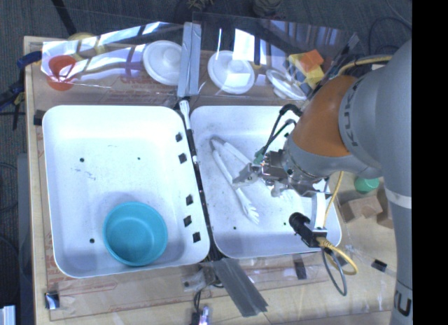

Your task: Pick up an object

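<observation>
In the right bin (231,246), white tongs (231,173) lying flat, claw (260,174) low beside them, grip state impossible to tell. Nothing lifted yet; grasp and raise remaining. Blue bowl (135,232) left bin.

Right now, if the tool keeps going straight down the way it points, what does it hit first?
Probably the white tongs lying in the right bin. The tool hangs right beside their middle, though depth is unclear; it could slip past them onto the bin floor.
</observation>
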